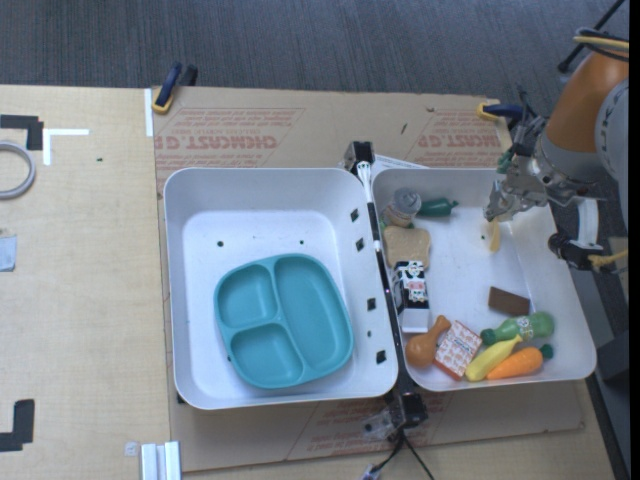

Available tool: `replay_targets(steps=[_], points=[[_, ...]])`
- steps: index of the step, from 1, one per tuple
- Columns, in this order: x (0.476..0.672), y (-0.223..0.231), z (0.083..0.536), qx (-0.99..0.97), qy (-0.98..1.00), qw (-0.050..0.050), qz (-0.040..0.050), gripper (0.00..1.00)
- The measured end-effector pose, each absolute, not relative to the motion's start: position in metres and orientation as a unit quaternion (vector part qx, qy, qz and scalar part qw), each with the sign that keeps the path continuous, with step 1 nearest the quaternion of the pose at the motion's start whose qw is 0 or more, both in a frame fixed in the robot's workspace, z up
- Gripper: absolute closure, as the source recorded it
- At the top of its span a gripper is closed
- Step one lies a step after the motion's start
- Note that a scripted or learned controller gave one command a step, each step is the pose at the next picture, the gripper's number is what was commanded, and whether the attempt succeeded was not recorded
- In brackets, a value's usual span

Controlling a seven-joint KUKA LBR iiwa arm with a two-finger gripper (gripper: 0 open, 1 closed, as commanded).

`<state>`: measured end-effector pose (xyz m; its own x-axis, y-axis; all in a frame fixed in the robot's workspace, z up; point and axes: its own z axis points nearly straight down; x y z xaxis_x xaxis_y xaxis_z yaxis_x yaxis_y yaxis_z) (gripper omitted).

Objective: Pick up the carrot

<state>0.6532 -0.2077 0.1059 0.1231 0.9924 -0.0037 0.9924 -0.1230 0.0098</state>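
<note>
The orange carrot [516, 364] lies at the front right corner of the right bin [455, 268], against a yellow toy [490, 358] and just below a green bottle [521, 328]. My gripper [498, 211] hangs over the back right part of the same bin, well behind the carrot and apart from it. A small pale yellow piece [493, 237] shows just beneath the gripper.
Also in the right bin are a brown block [508, 301], a red and white box [457, 349], a drumstick [426, 340], a milk carton [411, 286], a bread slice [405, 243], a can [403, 205] and a dark green item [436, 207]. A teal divided plate [283, 319] lies in the left bin [200, 228].
</note>
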Motion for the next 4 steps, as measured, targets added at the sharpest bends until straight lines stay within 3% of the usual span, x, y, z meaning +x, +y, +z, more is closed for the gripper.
replay_targets(steps=[1, 2, 3, 4], points=[[0.652, -0.207, 0.103, 0.749, 0.662, 0.002, 0.0006, 0.00], [0.618, -0.142, 0.092, 0.719, 0.695, 0.000, -0.0002, 0.00], [0.659, -0.216, 0.228, 0.733, 0.680, 0.001, -0.0002, 0.00], [0.615, -0.188, 0.092, 0.785, 0.620, 0.000, -0.0004, 0.00]])
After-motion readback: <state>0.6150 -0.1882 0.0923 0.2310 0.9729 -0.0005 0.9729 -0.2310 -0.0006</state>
